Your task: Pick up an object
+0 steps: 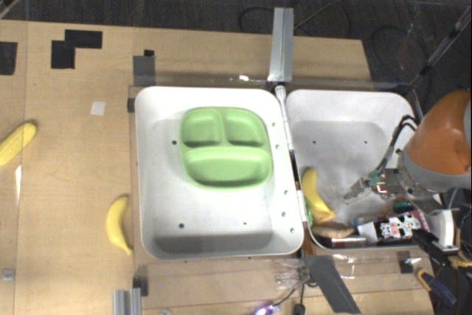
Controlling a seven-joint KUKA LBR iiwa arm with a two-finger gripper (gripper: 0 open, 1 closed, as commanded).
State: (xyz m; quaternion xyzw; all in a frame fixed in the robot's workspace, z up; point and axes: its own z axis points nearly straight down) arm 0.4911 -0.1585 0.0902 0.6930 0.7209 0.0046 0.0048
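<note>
The right bin (346, 122) holds a yellow banana (316, 197) against its left wall near the front corner. A brown oblong item (335, 232) lies along the front wall, and a black packet with coloured print (394, 227) lies to its right. My gripper (366, 188) hangs low over the right bin's front right area, just right of the banana and above the black packet. The grey wrist and the orange band (442, 140) above it hide part of the gripper. Nothing visible sits in it.
The left bin (158, 158) holds a green divided plate (223, 146). On the wooden bench to the left lie a second banana (118, 223) and a yellow corn cob (16, 144). A metal post (281, 48) stands behind the seam between the bins.
</note>
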